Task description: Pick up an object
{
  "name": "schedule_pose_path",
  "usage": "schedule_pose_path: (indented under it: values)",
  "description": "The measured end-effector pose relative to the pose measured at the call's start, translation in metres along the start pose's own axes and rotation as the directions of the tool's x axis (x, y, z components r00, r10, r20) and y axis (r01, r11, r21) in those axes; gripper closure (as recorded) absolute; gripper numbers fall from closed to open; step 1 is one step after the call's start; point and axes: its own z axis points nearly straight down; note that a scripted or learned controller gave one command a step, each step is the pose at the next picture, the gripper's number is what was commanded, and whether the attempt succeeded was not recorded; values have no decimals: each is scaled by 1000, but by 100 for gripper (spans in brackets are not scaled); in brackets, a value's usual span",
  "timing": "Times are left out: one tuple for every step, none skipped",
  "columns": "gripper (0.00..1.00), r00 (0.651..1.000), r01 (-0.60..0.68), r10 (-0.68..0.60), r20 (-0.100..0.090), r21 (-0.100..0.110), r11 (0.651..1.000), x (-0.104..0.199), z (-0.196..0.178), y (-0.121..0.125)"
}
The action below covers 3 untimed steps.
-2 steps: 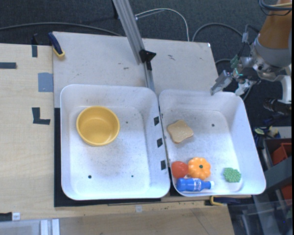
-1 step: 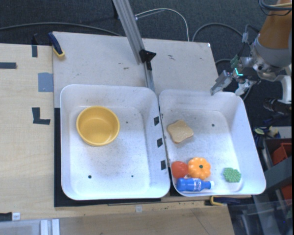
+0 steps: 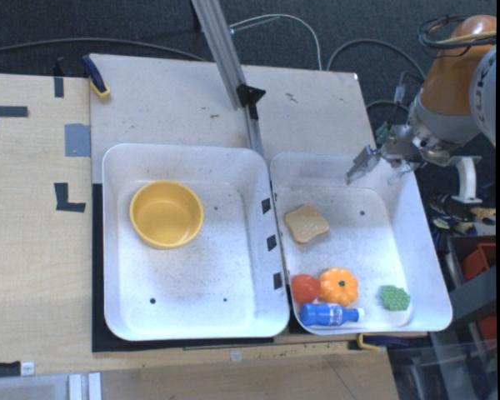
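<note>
The right bin (image 3: 417, 223) holds a tan slice of toast (image 3: 306, 223) near its middle. Along its front lie a red tomato (image 3: 305, 288), an orange pumpkin (image 3: 339, 285), a blue bottle (image 3: 328, 314) on its side and a small green piece (image 3: 393, 297). A yellow bowl (image 3: 167, 213) sits in the left bin (image 3: 117, 248). My gripper (image 3: 377, 170) hangs over the far right corner of the right bin, open, with nothing between its fingers. It is well behind and right of the toast.
A grey metal pole (image 3: 225, 48) slants down to the wall between the two bins. A blue and yellow tool (image 3: 96, 77) lies at the bench's far left corner. Cables trail behind the bench.
</note>
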Motion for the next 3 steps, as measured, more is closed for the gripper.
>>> schedule_pose_path:
  values:
    - [0, 1000, 0, 0, 1, -1, 1000, -6, 47, -5]
    - [0, 1000, -1, 1, 0, 0, 1000, -15, 101, -8]
    - [100, 1000, 1, -1, 1, -5, 1000, -14, 87, -6]
